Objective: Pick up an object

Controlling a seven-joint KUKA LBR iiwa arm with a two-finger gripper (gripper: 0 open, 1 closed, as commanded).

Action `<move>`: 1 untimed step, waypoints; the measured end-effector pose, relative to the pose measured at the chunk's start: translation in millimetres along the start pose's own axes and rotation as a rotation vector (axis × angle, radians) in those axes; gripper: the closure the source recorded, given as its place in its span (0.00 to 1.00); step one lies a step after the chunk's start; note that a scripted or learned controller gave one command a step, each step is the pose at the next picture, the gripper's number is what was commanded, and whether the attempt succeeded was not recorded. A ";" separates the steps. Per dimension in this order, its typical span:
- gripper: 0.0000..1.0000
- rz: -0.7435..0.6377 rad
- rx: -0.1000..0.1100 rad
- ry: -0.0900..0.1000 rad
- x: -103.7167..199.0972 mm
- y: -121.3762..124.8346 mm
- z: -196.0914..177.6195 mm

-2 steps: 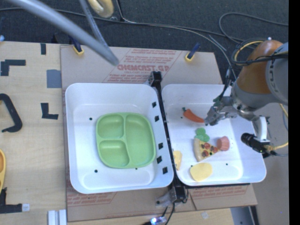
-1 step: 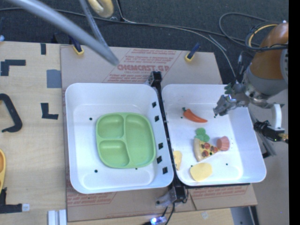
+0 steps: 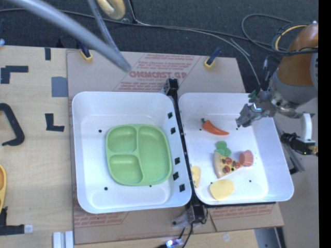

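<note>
The right bin [image 3: 269, 138] holds several toy foods. An orange carrot [image 3: 214, 128] lies near its back. A pizza slice [image 3: 224, 165] sits mid-bin with a green piece [image 3: 223, 148] just above it and a pink piece [image 3: 246, 158] to its right. A yellow round piece [image 3: 222, 189] lies near the front, and a small yellow piece [image 3: 195, 175] rests against the left wall. My gripper [image 3: 246, 117] hangs over the bin's back right, to the right of the carrot and apart from it. I see nothing between its fingers.
The left bin [image 3: 88, 138] holds a green divided tray [image 3: 138, 154]. A black divider [image 3: 178, 138] runs between the bins. Cables cross the dark floor behind the bench. The arm [image 3: 295, 76] comes in from the right above the right bin's edge.
</note>
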State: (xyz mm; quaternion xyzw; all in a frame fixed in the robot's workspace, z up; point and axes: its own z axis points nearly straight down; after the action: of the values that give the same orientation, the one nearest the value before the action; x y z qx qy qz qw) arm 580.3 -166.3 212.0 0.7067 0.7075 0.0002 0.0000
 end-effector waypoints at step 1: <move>1.00 -0.006 0.000 0.002 58.0 9.4 -11.0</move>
State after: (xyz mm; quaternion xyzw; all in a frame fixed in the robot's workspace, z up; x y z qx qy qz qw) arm 589.6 -108.3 223.1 0.7045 0.7097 0.0009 -0.0005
